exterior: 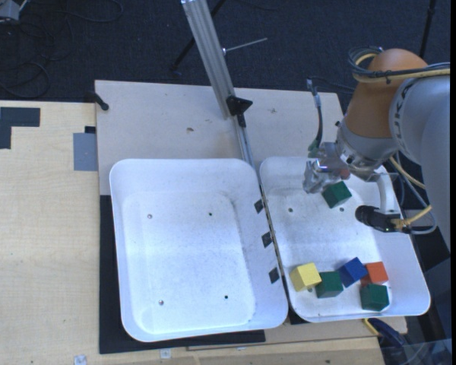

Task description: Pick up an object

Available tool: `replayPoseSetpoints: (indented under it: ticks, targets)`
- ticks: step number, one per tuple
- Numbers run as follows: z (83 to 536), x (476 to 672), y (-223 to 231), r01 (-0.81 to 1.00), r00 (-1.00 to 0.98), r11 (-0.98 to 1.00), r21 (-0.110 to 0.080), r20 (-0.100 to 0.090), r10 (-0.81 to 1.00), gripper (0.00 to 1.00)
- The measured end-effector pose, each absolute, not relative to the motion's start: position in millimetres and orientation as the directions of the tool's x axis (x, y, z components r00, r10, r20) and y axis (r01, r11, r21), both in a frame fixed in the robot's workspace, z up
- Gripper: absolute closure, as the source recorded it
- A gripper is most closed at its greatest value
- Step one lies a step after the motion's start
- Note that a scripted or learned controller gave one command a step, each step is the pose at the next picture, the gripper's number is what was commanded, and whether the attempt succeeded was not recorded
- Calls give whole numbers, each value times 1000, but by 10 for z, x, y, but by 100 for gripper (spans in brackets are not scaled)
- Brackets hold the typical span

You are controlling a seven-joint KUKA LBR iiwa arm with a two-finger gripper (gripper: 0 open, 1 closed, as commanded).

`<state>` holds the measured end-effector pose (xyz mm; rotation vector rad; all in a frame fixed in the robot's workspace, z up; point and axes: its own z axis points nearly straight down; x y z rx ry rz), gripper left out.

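In the camera view, two shallow white plastic bins stand side by side on the bench. The left white bin (137, 181) takes the middle of the frame. The right white bin (418, 299) holds six small cubes in total.

Five lie together at the lower right of the frame: one yellow cube (305, 276), one blue cube (353, 271), one orange cube (376, 271) and two dark green cubes (329, 284) (374, 296).

The sixth, a dark green cube (337, 195), is at the upper part of the right bin, pinched between the fingers of the metal two-finger gripper (324, 181), which are closed on it.
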<state>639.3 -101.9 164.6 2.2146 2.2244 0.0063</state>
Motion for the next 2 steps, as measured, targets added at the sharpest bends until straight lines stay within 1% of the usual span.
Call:
replayPoseSetpoints:
  ticks: [1, 2]
  targets:
    - [1596, 6376, -1031, 1000, -5, 5, -3, 0, 1000, 0]
    - [1713, 6396, -1919, 1000, 6, -6, 0, -4, 1000, 0]
